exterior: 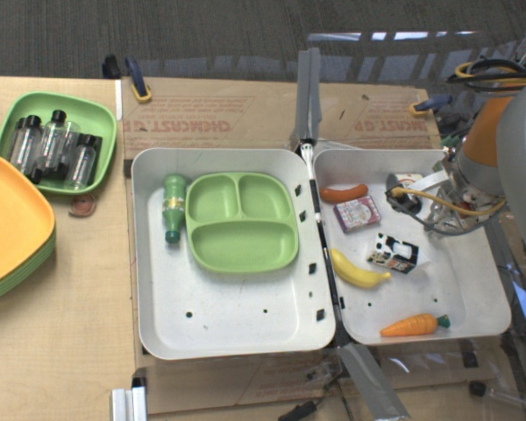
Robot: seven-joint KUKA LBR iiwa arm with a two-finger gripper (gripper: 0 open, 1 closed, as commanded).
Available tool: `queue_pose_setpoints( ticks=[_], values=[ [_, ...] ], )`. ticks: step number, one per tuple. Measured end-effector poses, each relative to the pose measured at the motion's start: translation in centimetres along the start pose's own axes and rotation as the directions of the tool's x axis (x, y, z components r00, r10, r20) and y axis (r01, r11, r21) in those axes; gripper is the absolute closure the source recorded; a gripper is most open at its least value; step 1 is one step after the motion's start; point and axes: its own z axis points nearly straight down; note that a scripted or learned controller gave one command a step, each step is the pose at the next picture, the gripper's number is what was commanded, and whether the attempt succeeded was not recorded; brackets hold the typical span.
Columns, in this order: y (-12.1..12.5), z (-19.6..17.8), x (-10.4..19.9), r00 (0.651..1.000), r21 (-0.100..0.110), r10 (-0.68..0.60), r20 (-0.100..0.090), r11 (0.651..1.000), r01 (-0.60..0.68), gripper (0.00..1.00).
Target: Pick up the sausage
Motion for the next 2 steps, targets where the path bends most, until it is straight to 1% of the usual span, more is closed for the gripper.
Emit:
queue_pose_setpoints(
  ticks=[1,2],
  values=[
    [2.99,-1.54,-0.26,1.0,-0.003,-0.005,-0.003,1.0,0.005,1.0],
    [2.95,-1.45,0.27,0.973,-0.002,-0.23,-0.002,0.973,0.23,1.0]
  ],
)
